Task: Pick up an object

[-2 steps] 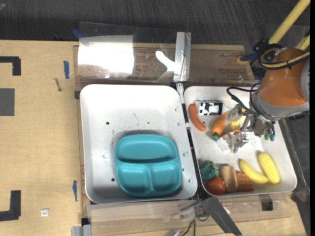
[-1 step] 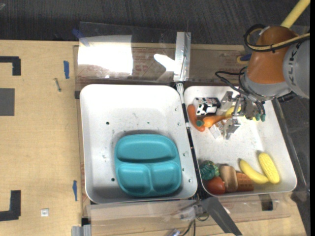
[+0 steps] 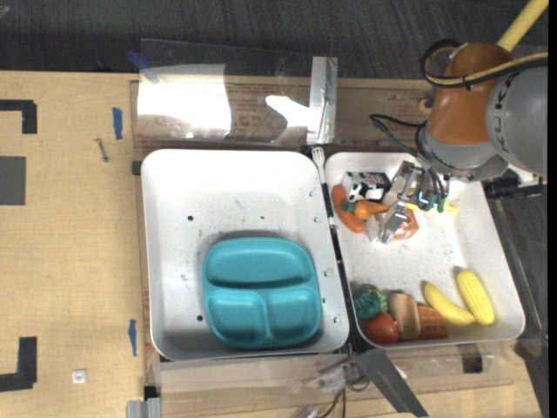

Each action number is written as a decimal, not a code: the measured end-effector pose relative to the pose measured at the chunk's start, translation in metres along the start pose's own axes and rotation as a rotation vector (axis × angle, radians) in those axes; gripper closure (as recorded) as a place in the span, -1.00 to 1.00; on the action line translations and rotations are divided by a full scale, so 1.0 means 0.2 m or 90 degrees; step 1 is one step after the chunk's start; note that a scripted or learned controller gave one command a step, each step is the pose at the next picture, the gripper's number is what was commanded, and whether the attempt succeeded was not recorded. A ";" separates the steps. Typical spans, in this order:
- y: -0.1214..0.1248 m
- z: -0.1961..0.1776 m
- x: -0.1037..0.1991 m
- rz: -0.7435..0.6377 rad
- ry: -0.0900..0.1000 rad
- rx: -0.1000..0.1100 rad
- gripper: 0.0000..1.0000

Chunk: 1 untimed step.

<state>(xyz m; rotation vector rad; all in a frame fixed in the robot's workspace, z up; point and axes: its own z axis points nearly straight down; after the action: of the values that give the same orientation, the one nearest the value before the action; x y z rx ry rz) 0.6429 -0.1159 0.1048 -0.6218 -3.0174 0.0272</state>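
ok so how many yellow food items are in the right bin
2. A banana and a corn cob lie side by side near the right bin's front right corner. The gripper may hide others among the toys at the back.

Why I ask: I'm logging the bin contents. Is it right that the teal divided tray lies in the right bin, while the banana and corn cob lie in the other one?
Not quite. The camera view shows the teal divided tray in the left bin; the banana and corn cob lie in the right bin.

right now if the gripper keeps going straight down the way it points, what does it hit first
Most likely the orange toy piece lying under the metal two-finger gripper in the right white bin; depth is hard to judge from this slanted view.
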 end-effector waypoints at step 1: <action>-0.08 -0.01 0.10 0.046 -0.045 -0.026 -1.00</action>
<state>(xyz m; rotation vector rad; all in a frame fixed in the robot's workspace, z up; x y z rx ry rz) 0.6184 -0.1235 0.1081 -0.7480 -3.0689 -0.0107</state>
